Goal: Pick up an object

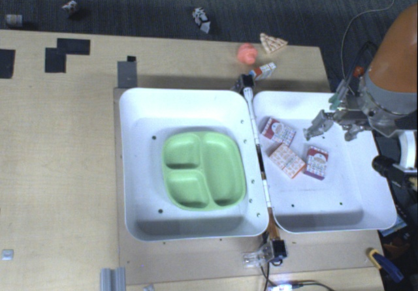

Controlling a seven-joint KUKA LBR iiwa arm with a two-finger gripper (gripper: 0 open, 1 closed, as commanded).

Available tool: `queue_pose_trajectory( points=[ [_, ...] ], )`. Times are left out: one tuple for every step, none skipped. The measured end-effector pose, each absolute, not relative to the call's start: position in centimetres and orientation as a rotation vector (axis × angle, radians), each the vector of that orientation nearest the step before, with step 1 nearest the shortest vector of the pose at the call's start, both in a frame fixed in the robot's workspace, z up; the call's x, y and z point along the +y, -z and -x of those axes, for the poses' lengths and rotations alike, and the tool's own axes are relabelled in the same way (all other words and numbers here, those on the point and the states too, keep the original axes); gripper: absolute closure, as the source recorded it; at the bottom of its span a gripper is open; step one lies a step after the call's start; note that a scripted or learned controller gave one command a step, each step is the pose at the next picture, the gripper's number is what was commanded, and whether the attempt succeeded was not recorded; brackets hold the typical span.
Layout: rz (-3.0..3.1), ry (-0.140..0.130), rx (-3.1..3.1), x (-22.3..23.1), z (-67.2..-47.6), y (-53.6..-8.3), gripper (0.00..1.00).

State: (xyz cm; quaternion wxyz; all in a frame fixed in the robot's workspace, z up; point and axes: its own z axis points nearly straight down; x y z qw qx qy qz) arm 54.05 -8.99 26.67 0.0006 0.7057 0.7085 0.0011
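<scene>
Jaws: state cannot be told; gripper (pixel 324 123) hangs over the right bin (pixel 339 214), nothing seen between them. Three red-and-white packets (pixel 292 149) lie in that bin, just left of and below the jaws, close together. Arm (pixel 392 74) reaches in from the bin's right, wrist angled left.

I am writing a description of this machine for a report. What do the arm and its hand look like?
The arm is grey metal with a wide, rounded orange band above the wrist. Its hand is a small grey metal part with two thin fingers. A thin dark cable curves up behind the arm.
</scene>
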Motion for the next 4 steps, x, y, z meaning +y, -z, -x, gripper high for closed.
queue_pose_trajectory(
  points=[
    [-2.219, -0.001, 2.223, -10.1, -57.8, -14.8, 0.00],
    [-2.210, -0.017, 2.214, -8.9, -55.3, -10.0, 0.00],
    [-2.204, -0.023, 2.212, -8.9, -55.5, -11.1, 1.00],
    [-2.217, -0.003, 2.221, -18.5, -58.5, -12.4, 1.00]
  ],
)
